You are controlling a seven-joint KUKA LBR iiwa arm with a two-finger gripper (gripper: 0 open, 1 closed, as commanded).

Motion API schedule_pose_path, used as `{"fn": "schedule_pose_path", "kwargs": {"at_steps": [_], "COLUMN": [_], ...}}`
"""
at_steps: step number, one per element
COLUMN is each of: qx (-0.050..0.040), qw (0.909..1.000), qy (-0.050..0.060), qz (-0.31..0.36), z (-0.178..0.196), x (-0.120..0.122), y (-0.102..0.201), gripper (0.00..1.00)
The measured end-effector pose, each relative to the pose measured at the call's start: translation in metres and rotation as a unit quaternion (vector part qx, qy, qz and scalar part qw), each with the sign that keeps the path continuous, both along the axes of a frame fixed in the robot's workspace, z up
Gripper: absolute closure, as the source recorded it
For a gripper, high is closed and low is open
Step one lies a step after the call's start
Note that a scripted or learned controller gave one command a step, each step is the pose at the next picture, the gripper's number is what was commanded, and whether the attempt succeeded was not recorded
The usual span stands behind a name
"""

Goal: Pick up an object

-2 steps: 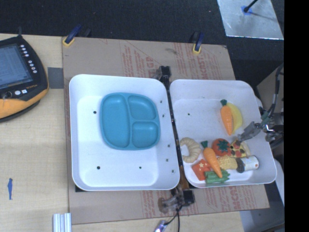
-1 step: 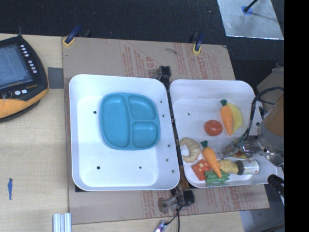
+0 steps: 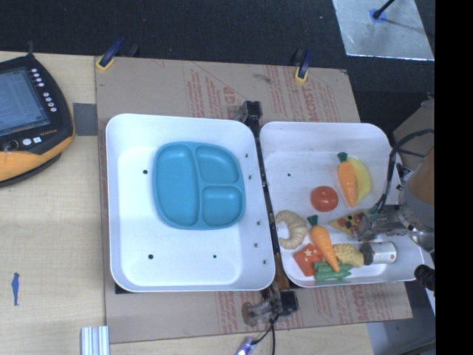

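Observation:
The right bin [image 3: 325, 135] holds several toy foods. A carrot [image 3: 346, 181] lies against a banana [image 3: 361, 176] near the back right, with a red tomato [image 3: 324, 198] in the middle. A beige croissant [image 3: 291, 228], a second carrot [image 3: 323, 244], a pizza slice [image 3: 346, 223], corn [image 3: 347, 254], a red piece [image 3: 306, 257] and a green piece [image 3: 332, 272] crowd the front. My gripper [image 3: 369, 230] reaches in low from the right, at the bin's front right, right beside the pizza slice and the corn.
The left bin [image 3: 129, 265] bears a blue divided plate [image 3: 198, 184]. A teach pendant [image 3: 26, 120] rests on the bench at far left. Blue and yellow clamps [image 3: 109, 54] [image 3: 301, 65] pin the cardboard at the back. Cables hang beside my wrist [image 3: 392, 176].

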State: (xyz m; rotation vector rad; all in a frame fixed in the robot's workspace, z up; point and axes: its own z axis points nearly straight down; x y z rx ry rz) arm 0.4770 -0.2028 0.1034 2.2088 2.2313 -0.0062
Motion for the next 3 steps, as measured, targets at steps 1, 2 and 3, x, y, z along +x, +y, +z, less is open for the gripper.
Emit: {"fn": "schedule_pose_path", "kwargs": {"at_steps": [1, 2, 3], "qx": [0.0023, 0.0023, 0.0023], "qw": [1.0000, 1.0000, 1.0000], "qy": [0.001, 0.002, 0.000], "qz": [-0.001, -0.002, -0.002], "z": [0.069, 0.032, 0.172], "x": [0.000, 0.015, 0.084], "y": [0.086, 0.111, 0.186], "gripper": [1.00, 1.00, 1.00]}}
